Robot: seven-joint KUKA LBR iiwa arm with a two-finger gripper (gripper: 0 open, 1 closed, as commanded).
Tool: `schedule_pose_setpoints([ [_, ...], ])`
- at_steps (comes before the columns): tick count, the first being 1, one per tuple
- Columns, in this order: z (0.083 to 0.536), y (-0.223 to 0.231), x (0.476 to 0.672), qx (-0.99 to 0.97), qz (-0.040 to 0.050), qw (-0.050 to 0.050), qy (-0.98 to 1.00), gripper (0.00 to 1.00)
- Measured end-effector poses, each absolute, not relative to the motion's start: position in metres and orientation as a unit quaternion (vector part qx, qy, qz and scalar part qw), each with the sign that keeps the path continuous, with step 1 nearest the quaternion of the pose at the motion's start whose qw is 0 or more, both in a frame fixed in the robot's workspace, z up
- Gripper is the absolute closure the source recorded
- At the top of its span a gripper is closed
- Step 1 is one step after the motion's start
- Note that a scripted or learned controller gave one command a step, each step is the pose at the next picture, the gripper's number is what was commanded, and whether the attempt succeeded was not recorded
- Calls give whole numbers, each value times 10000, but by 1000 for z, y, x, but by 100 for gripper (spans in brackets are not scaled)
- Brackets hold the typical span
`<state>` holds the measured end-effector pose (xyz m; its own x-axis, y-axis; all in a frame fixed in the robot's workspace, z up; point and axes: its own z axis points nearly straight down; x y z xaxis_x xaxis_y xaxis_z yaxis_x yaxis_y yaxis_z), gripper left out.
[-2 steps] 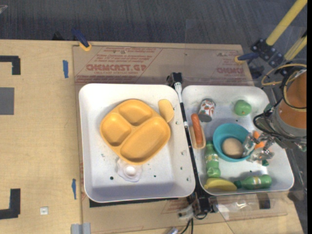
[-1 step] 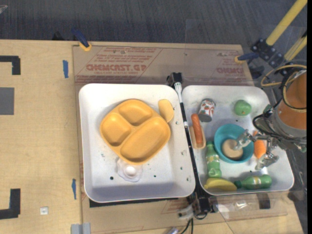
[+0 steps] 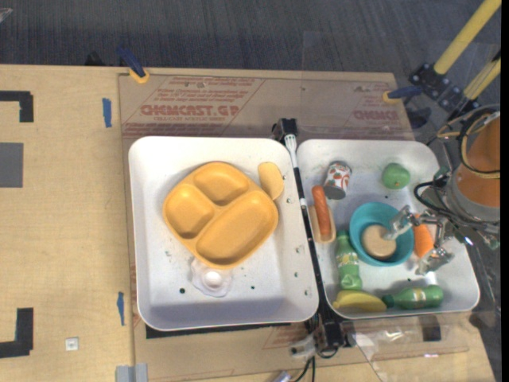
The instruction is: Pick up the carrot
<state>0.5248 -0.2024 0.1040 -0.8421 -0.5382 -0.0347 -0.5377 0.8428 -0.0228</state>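
Small orange carrot (image 3: 424,241), short and stubby, just right of the blue bowl (image 3: 367,223), in the right bin (image 3: 461,289). Sits between the two shiny fingers of the pincer (image 3: 422,240), which close in on it from both sides, holding the carrot.

Far left of the blue bowl, the brown desk (image 3: 56,213). Then the left bin (image 3: 151,237), white and shallow. Inside it, a big yellow plate (image 3: 221,213) with three parts, well left of the blue bowl. A pale yellow piece (image 3: 271,180) touching the plate's far right edge. A little white egg (image 3: 211,279) at the plate's near edge.

Next, the right bin. A red hot dog (image 3: 322,212) just left of the blue bowl. A small can (image 3: 338,178) up and left of the bowl. A green bottle (image 3: 346,265) touching the bowl at its lower left. A yellow banana (image 3: 358,299) below the bowl. In the bowl, one round tan thing (image 3: 380,243). A green ball (image 3: 395,175) above the bowl. A long green thing (image 3: 417,297) below and right of the bowl. Grey arm (image 3: 477,189) with its orange band far right of the bowl.
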Motion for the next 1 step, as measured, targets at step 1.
schedule_pose_setpoints([
  [1,103,-212,532,-1045,-45,223,9943,0],
])
